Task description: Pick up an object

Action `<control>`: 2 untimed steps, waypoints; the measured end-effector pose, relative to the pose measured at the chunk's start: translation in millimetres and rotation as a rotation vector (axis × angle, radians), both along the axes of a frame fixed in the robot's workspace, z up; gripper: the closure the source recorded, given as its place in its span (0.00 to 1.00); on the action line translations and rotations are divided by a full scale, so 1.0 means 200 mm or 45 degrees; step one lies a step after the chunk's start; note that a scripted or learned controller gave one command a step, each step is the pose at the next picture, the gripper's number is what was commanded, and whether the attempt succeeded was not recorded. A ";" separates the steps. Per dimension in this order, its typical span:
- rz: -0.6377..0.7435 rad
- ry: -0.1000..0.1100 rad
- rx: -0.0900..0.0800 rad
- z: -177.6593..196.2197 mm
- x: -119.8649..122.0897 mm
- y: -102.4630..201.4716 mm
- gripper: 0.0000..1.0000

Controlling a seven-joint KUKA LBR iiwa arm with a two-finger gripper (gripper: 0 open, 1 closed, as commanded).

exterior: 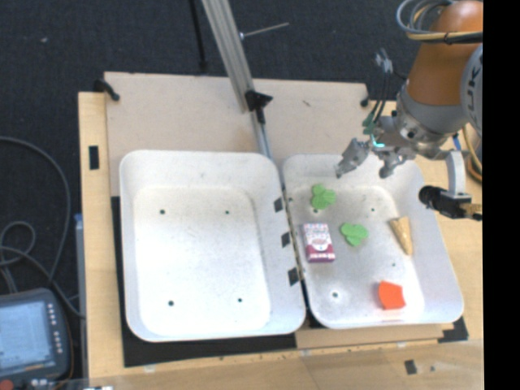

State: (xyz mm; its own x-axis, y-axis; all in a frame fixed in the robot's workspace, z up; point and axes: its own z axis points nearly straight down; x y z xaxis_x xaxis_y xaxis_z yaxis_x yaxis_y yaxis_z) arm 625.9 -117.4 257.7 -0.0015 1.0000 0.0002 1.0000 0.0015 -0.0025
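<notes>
My gripper (pixel 370 163) hangs over the far edge of the right bin (pixel 443 254), its two fingers spread open with nothing between them. Below it in that bin lie a green piece (pixel 322 197), a second green piece (pixel 354 234), a small pink and white box (pixel 318 242), a tan cone (pixel 401 233) and an orange block (pixel 391 295). The nearest of these, the upper green piece, lies a little left of and nearer than the fingers.
The left bin (pixel 138 218) sits beside the right one. A slanted metal pole (pixel 231 51) rises from the bench behind the bins. A black fitting (pixel 443 199) juts in at the right bin's right edge.
</notes>
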 end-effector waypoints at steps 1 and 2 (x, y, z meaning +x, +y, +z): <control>0.001 -0.005 0.000 0.01 0.00 0.00 0.00; -0.004 0.000 -0.002 -0.23 -0.05 -0.01 0.00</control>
State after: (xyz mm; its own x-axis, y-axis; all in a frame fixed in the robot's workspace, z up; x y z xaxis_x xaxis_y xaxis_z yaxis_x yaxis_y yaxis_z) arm 616.8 -118.6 212.4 0.0013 1.0000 -0.0012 1.0000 -0.0013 -0.0028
